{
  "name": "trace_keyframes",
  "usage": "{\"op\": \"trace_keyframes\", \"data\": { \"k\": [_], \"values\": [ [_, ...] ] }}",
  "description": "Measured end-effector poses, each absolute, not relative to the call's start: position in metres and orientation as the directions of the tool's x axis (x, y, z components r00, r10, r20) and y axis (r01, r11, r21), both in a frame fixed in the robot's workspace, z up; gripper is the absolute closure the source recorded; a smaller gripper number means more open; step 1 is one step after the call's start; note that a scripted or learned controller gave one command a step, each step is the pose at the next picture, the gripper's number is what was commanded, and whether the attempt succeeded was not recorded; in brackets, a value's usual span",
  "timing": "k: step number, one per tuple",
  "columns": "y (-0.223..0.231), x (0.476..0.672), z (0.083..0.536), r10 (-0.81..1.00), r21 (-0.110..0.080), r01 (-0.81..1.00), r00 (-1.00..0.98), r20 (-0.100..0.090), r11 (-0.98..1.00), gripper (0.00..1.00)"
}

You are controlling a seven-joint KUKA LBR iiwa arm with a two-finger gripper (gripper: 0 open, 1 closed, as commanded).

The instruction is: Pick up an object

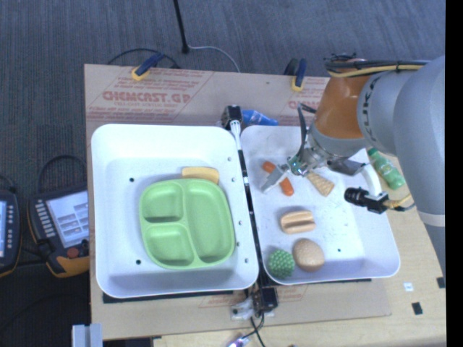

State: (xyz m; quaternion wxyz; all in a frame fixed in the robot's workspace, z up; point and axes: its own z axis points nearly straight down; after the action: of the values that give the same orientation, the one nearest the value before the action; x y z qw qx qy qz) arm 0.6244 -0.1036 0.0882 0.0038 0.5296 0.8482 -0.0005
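My gripper (281, 177) hangs low over the upper left part of the right bin (376, 262). Two small orange pieces lie close to it, one (269, 167) just above its tip and one (287, 187) just below. A tan cone (323, 185) rests to the right of the gripper. Further forward lie a hot dog bun (297, 221), a round tan potato-like lump (309, 254) and a green broccoli-like ball (281, 263). Nothing shows as lifted off the bin floor.
The left bin (116, 157) holds a green divided plate (188, 223) with a yellow piece (200, 173) behind it. A green bottle (385, 169) lies at the right bin's right rim. A blue object (259, 117) sits behind the bins on the board.
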Motion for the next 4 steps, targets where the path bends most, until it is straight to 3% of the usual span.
{"op": "trace_keyframes", "data": {
  "k": [1, 2, 3, 4],
  "values": [
    [-0.1038, 0.627, 0.1005, 0.899, 0.01, 0.899, -0.438, -0.011, 0.438, 1.0],
    [-0.1038, 0.6267, 0.1003, 0.899, 0.009, 0.899, -0.438, -0.01, 0.438, 0.0],
    [-0.104, 0.627, 0.11, 0.899, 0.01, 0.899, -0.437, -0.011, 0.437, 1.0],
    [-0.1039, 0.6269, 0.1098, 0.899, 0.01, 0.899, -0.437, -0.011, 0.437, 0.0]
  ]
}}
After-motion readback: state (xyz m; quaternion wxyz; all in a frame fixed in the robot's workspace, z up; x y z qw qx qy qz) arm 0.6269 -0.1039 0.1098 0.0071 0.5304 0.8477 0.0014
